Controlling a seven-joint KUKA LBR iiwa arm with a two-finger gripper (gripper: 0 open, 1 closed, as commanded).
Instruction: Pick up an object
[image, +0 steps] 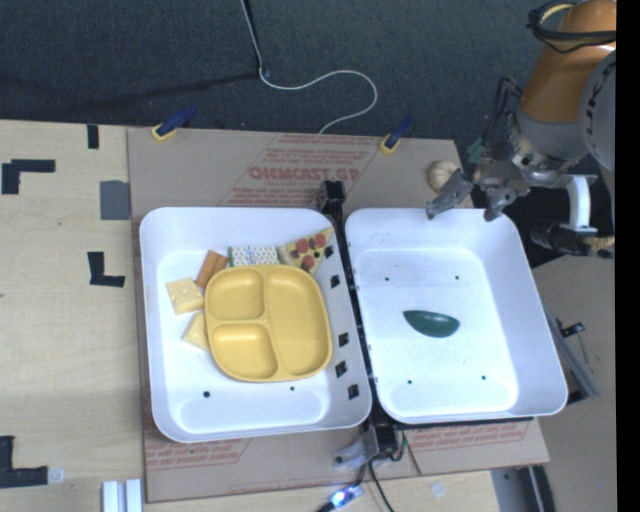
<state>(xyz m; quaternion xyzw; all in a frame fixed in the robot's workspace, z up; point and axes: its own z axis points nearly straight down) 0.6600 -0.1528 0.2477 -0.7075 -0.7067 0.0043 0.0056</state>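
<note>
A dark green, flat oval object (432, 323) lies alone near the middle of the right bin (520, 300). My gripper (466, 203) hangs over that bin's far right corner, well above and behind the green object. Its two fingers (441, 201) are spread apart with nothing between them. The left bin (165, 300) holds a yellow divided plate (268, 322) with several small flat items tucked around its far and left sides: tan squares (185, 295), an orange piece (212, 266) and patterned cards (310, 250).
The grey arm with its orange band (565, 75) comes in from the top right. A small beige ball (441, 175) rests on the cardboard just behind the right bin. A white cable (320, 85) loops across the dark floor at the back.
</note>
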